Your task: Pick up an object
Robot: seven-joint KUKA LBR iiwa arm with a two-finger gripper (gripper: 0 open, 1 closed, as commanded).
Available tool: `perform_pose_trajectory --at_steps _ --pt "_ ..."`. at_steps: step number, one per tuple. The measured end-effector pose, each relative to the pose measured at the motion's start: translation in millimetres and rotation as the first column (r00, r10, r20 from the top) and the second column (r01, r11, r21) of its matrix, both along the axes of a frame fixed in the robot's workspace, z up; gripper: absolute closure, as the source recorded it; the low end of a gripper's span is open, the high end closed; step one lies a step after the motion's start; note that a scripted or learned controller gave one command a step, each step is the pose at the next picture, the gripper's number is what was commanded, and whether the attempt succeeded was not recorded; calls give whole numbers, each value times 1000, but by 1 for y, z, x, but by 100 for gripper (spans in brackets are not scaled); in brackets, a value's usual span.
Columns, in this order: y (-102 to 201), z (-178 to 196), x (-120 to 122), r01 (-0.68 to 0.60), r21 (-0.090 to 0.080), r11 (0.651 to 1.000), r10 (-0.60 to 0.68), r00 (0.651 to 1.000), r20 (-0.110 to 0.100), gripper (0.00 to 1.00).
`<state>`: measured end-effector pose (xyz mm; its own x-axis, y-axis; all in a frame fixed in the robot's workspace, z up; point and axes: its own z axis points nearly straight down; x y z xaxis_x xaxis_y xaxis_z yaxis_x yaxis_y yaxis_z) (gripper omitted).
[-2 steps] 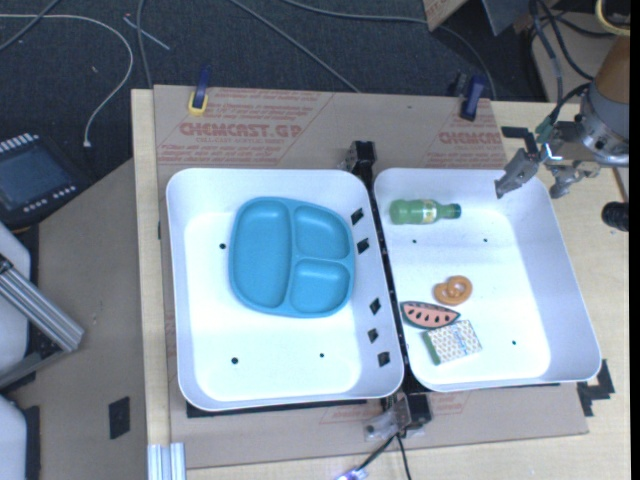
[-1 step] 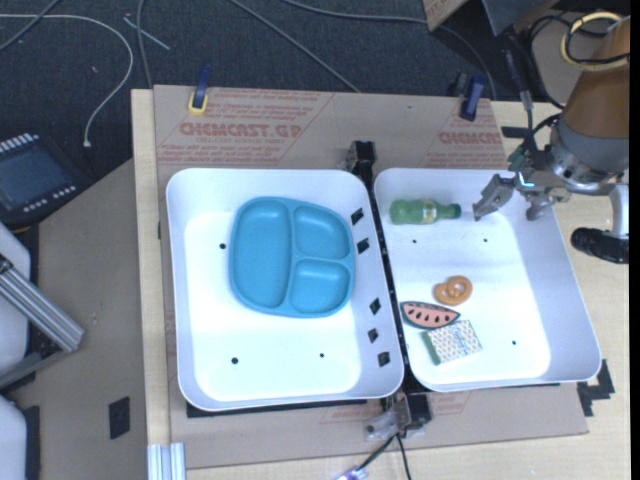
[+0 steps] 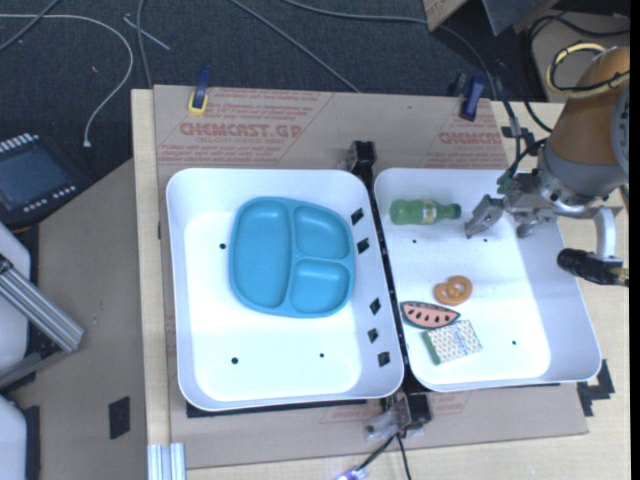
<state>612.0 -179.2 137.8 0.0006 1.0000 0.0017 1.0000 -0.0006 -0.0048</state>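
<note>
the desk [image 3: 150,268] carries two white bins side by side. the left bin [image 3: 200,358] lies well to the left of the jaws and holds a blue divided plate [image 3: 290,256]. the right bin [image 3: 560,338] sits under the jaws. the grey arm [image 3: 590,138] comes in from the right, and its jaws [image 3: 503,218] hang over the upper part of the right bin, spread apart with nothing between them. a green bottle [image 3: 424,211] lies on its side just left of the jaws, near the left fingertip but apart from it. below and to the left of the jaws lie a watermelon slice [image 3: 430,315], a small green-edged packet [image 3: 452,343] touching the slice from below, and an orange pretzel [image 3: 454,290] just above the slice.
</note>
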Motion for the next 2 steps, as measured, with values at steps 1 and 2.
perform_pose_trajectory --at_steps 1,2 --pt "1 -52 0 -1 0 1000 1 1000 0 0" --pt "0 -38 1 -1 -1 1000 1 1000 6 100"
